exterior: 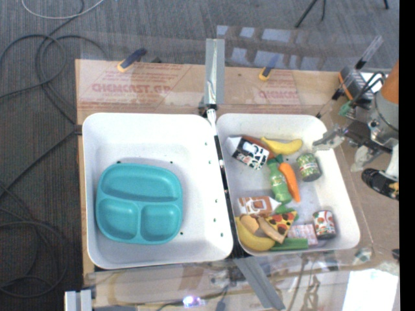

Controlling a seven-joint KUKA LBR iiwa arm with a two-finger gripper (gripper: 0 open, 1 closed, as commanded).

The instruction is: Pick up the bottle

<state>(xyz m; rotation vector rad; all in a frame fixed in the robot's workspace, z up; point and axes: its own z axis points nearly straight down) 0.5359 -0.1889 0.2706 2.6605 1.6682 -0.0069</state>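
The bottle (pixel 279 182) is green with a label and lies on its side in the middle of the right bin (pixel 337 173). An orange carrot (pixel 291 181) rests against its right side. My gripper (pixel 334 138) hangs over the right bin's far right rim, up and to the right of the bottle and well apart from it. It holds nothing that I can see. The grey arm (pixel 382 118) with its orange band reaches in from the right edge.
Around the bottle lie a cow-patterned carton (pixel 251 152), a banana (pixel 283 146), a green jar (pixel 308 166), a red can (pixel 323 224), a second banana (pixel 251 234) and a pizza slice (pixel 280 223). The left bin (pixel 97 135) holds a teal divided plate (pixel 139 202).
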